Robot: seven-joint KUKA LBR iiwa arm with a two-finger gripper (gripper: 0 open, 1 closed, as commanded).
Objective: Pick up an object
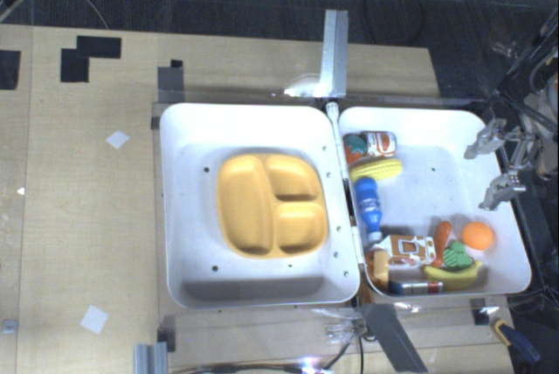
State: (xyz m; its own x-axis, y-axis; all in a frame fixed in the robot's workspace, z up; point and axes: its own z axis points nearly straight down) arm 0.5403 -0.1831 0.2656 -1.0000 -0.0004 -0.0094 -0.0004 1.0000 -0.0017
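Progress on the pick looks nil so far: every object lies in the right bin [502, 272], and the gripper [498, 162], at about three o'clock over that bin's right rim, carries nothing, its two fingers spread apart.

Nearest the camera, at the bin's six o'clock, lie one banana [452, 273] and one dark marker [410, 286], with one printed carton [403, 252] just above them. Toward four o'clock are one green leafy toy [456, 256], one red piece [442, 234] and one orange ball [477, 236]. Farther up the left wall are one blue bottle [368, 204], one yellow corn cob [376, 169] and one can [376, 142].

One yellow divided tray [269, 204] lies in the left bin [188, 145].

Choosing, descending, closing and lifting all remain, I judge.
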